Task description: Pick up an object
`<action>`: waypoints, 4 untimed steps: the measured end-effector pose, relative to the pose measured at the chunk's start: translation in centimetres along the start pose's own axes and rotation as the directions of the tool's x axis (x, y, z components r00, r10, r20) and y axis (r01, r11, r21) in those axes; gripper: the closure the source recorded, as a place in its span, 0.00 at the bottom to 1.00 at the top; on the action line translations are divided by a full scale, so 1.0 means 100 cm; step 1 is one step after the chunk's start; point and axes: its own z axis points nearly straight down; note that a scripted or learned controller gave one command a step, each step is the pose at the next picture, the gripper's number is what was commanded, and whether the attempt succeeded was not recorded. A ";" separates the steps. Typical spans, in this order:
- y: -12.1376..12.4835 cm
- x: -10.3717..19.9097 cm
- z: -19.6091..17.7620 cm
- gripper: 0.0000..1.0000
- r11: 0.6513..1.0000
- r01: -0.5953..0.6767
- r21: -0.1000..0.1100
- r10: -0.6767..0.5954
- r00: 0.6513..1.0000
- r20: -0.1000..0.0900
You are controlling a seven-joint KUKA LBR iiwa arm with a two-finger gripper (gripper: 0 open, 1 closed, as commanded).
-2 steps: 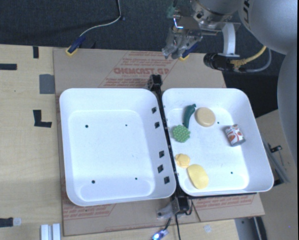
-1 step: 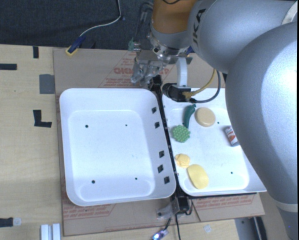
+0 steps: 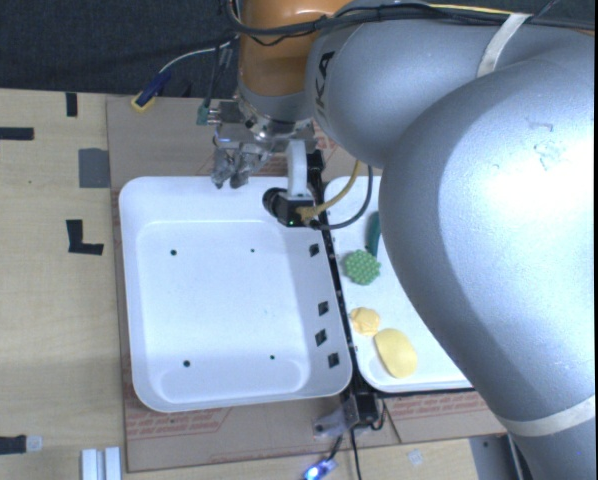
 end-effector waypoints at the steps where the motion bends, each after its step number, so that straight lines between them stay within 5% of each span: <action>1: 0.001 0.053 0.008 1.00 1.000 -0.001 -0.006 0.001 1.000 0.000; 2: 0.002 0.065 -0.169 1.00 1.000 -0.002 -0.025 0.002 1.000 -0.007; 3: -0.020 0.063 -0.287 1.00 1.000 -0.003 -0.021 0.003 1.000 -0.005; 4: -0.087 0.064 -0.214 1.00 1.000 -0.003 0.003 0.003 1.000 0.003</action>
